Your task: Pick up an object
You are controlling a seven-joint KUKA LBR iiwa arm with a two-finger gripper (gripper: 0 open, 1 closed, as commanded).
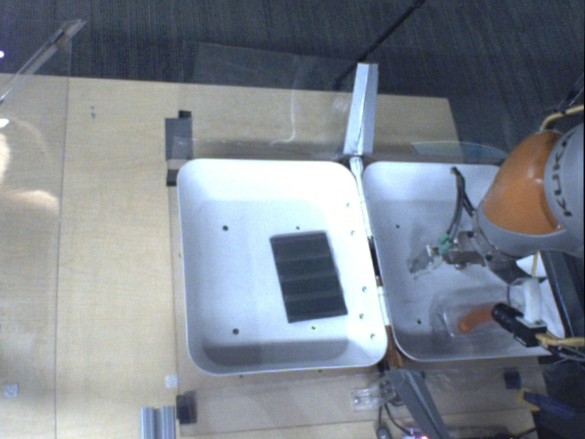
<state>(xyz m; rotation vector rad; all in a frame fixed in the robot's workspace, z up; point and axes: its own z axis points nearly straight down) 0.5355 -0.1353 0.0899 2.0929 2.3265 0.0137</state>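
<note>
A dark grey ribbed rectangular pad [309, 276] lies flat in the middle of the left bin [206, 245]. In the right bin [402, 199], a small orange object [475, 319] lies near the front, within what looks like a clear, glassy thing [450, 321]. My gripper [428, 261] hangs low over the middle of the right bin, to the upper left of the orange object and apart from it. The grey arm with its orange band [521, 195] hides the right part of this bin. I see nothing held in the gripper.
A metal divider post [362, 108] rises at the back between the two bins. The wooden bench [101, 245] spreads out to the left. Small black clamps [179, 135] sit at the left bin's corners.
</note>
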